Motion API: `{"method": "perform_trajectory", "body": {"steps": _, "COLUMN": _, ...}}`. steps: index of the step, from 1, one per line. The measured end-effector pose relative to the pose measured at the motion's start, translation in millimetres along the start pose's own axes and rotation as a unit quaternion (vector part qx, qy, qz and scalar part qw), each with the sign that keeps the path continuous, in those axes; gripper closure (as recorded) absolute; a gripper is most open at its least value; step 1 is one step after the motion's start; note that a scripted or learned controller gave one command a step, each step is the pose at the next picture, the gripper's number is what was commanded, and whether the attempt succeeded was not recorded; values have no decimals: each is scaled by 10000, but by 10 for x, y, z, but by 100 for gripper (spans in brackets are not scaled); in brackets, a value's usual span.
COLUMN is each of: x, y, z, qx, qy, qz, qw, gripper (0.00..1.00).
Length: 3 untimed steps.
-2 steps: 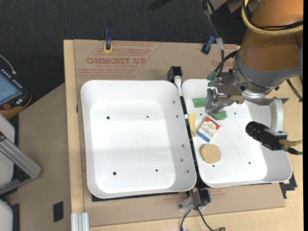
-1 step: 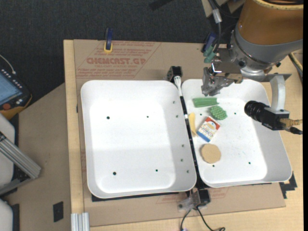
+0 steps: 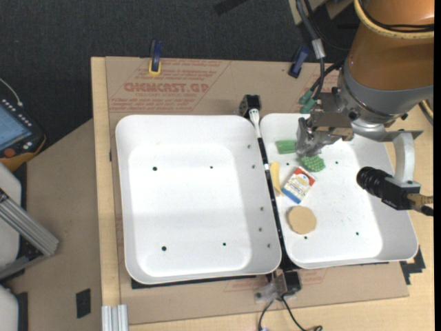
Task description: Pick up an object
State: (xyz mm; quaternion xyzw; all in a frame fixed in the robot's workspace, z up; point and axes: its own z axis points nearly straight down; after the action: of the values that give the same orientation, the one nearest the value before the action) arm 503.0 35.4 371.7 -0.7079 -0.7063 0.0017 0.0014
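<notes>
Right bin (image 3: 386, 243): green block (image 3: 286, 145), green textured piece (image 3: 315, 163), yellow strip (image 3: 275, 176), small carton (image 3: 298, 185), tan disc (image 3: 302, 221). Gripper (image 3: 307, 147) lowered over green items; jaw state indeterminable.

Wide open room across the left bin (image 3: 186, 205), bare floor from wall to wall. Crowded near the divider in the right bin (image 3: 358, 247): yellow piece (image 3: 275, 176), small carton (image 3: 298, 185), tan disc (image 3: 302, 221), 2 green pieces (image 3: 285, 145) (image 3: 315, 163) under the gripper (image 3: 306, 145). Free floor toward the right bin's front right corner. Black camera mount (image 3: 380, 183) overhanging the right rim.
</notes>
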Motion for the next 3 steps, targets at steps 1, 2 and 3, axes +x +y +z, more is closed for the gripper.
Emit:
{"method": "perform_trajectory", "body": {"steps": 1, "x": 653, "y": 287, "z": -521, "qx": -67, "qy": 14, "qz": -47, "qw": 10000, "gripper": 100}}
{"method": "perform_trajectory", "body": {"steps": 2, "x": 249, "y": -243, "z": -69, "qx": 17, "qy": -4, "qz": 7, "qw": 10000, "gripper": 100}}
{"method": "perform_trajectory", "body": {"steps": 3, "x": 572, "y": -237, "z": -606, "qx": -58, "qy": 12, "qz": -32, "qw": 10000, "gripper": 100}}
